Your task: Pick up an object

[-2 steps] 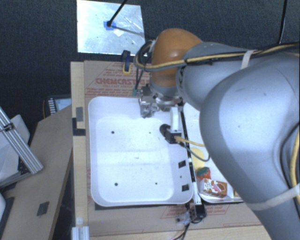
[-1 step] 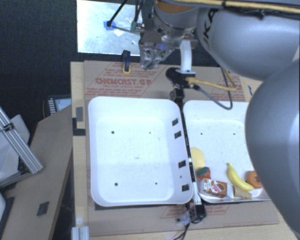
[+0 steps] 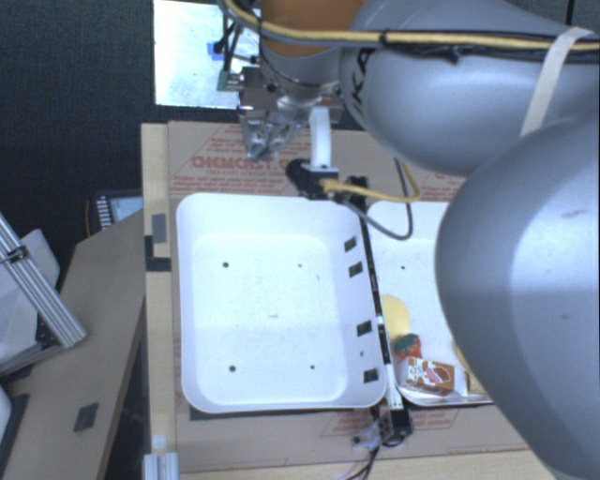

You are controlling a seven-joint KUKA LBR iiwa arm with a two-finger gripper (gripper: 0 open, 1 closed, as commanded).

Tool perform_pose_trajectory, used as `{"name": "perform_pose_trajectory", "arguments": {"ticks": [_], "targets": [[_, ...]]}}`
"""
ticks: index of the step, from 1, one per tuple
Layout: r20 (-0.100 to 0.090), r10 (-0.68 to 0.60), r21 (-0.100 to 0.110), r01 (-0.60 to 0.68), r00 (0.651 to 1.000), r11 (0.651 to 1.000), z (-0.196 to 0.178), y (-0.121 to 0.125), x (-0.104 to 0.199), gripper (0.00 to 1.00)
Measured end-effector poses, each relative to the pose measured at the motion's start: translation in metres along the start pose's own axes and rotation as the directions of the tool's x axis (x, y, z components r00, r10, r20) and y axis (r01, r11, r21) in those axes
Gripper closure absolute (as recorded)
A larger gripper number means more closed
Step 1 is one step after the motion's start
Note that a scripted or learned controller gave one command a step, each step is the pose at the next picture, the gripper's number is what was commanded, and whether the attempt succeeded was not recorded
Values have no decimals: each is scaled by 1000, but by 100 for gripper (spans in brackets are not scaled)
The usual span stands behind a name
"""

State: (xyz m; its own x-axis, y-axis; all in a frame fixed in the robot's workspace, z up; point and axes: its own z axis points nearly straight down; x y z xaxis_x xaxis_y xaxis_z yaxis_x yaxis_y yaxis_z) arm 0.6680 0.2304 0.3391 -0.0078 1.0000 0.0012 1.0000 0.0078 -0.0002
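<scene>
A KUKA iiwa arm (image 3: 469,112) sweeps in from three o'clock and crosses the top of the scene, its two-finger gripper (image 3: 265,141) hanging at about eleven o'clock, above the printed cardboard sheet (image 3: 225,159) just beyond the far rim of the left bin (image 3: 272,300). Whether the gripper is spread or closed cannot be told from this angle; nothing is seen between its tips. An orange band (image 3: 305,23) rings the arm just above the wrist, at twelve o'clock, and a yellow cable (image 3: 422,39) runs along the grey body toward three o'clock. A white post (image 3: 321,141) stands just beside the gripper on its three o'clock side, with a black fitting (image 3: 305,176) at its foot.

The left bin, white and shallow, fills the centre of the scene. A black strip (image 3: 370,281) with small clips runs along the shared edge between it and the right bin (image 3: 412,253), which lies toward three o'clock and is largely hidden by the arm's bulk. The objects to be picked lie in the near corner of that right bin, at about four o'clock and well apart from the gripper: a pale yellow object (image 3: 396,314), a small red and green item (image 3: 408,347) just below it, and a red and white packet (image 3: 429,375) touching the near rim. An aluminium rail (image 3: 37,291) slants at nine o'clock, off the bench.
</scene>
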Motion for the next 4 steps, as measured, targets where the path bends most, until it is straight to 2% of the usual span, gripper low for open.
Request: {"name": "perform_pose_trajectory", "arguments": {"ticks": [1, 2, 3, 4], "targets": [[3, 2, 8, -2, 1000, 1000, 111, -1, 4, 100], [-5, 0, -20, 0, 1000, 1000, -208, -17, 4, 100], [5, 8, 11, -8, 1000, 1000, -68, 0, 4, 100], [2, 7, 2, -7, 1000, 1000, -24, 0, 4, 100]]}}
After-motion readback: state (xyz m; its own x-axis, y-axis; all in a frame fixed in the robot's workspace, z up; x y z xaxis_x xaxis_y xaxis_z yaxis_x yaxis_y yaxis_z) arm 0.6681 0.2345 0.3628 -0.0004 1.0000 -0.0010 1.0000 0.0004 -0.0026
